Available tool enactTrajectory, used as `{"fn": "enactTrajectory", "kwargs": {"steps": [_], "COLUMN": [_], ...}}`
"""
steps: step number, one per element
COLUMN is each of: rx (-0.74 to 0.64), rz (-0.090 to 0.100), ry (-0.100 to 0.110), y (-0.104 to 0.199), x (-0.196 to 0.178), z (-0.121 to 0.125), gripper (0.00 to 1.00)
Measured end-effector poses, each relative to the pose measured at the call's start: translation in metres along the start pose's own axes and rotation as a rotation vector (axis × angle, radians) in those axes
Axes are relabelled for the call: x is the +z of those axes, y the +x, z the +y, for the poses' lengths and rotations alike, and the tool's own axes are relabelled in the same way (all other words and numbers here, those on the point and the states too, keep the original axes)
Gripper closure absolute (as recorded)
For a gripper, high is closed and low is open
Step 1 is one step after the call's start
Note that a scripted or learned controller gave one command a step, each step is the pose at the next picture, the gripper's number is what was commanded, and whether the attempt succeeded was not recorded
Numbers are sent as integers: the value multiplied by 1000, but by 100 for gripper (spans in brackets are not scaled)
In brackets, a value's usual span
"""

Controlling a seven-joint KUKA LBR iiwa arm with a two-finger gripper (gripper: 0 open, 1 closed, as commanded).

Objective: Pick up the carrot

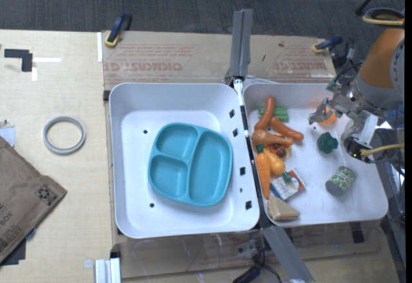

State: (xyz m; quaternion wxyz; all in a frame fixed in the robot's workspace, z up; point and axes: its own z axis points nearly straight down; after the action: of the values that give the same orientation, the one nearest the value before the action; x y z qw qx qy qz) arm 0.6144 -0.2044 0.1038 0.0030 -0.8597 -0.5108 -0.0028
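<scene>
**Left of the gripper: carrot in the right bin's near-left pile**

Left bin point(122, 166) carries a blue divided plate point(190, 164), nothing on it. Right bin point(367, 208): your carrot point(263, 172) lies along the left wall, long axis running near-to-far, touching other toy food. Gripper point(324, 114) sits at the far-right, well apart; you can't tell its finger state. A green can point(340, 181) lies near-right.
</scene>
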Motion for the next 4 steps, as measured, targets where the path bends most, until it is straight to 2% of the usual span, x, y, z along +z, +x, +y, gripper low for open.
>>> {"fn": "enactTrajectory", "kwargs": {"steps": [1, 2, 3, 4], "rx": [-315, -318, -319, -456], "rz": [-4, -8, -8, -4], "ry": [2, 1, 1, 8], "y": [8, 7, 7, 18], "x": [13, 4, 4, 12], "z": [17, 17, 17, 41], "gripper": [0, 100, 0, 0]}}
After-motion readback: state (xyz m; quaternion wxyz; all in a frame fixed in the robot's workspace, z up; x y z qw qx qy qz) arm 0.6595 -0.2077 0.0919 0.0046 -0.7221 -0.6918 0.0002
